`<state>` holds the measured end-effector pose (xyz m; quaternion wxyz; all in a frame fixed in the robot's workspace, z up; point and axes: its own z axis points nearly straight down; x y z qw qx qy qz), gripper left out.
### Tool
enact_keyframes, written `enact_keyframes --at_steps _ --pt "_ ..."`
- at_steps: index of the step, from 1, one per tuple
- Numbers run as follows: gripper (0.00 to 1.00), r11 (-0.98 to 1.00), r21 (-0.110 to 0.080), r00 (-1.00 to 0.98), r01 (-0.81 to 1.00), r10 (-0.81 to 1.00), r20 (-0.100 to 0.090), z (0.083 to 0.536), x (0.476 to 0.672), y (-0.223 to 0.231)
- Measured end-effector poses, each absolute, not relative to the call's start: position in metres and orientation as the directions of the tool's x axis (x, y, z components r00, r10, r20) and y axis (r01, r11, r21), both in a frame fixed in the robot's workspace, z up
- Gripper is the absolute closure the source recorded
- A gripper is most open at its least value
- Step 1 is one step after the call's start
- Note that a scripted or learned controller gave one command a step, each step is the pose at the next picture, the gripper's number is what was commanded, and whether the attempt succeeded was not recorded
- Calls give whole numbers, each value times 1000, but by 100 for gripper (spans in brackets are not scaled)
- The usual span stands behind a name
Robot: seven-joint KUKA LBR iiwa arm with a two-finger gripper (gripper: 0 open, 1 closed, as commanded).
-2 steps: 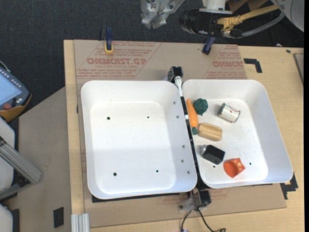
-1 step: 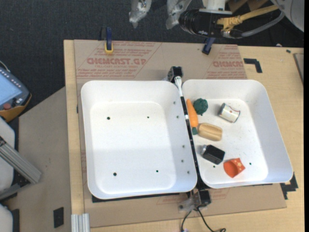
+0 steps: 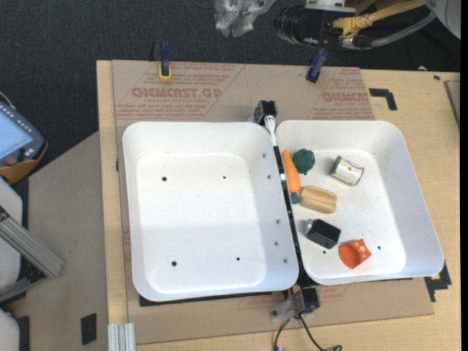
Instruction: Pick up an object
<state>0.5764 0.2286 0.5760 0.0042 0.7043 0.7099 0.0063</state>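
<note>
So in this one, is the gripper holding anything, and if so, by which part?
Nothing is held. The gripper hangs above the bench's far edge with nothing between its fingers, well away from the right bin, where the objects lie.

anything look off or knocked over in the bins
Mostly tidy. The small can in the right bin lies tipped on its side, and the carrot sits pressed against the wall it shares with the left bin. No spill or damage visible.
</note>
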Motion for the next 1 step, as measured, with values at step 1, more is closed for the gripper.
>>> enact_keyframes --at_steps 1 --pt "0 7 14 -7 1000 1000 3 576 576 229"
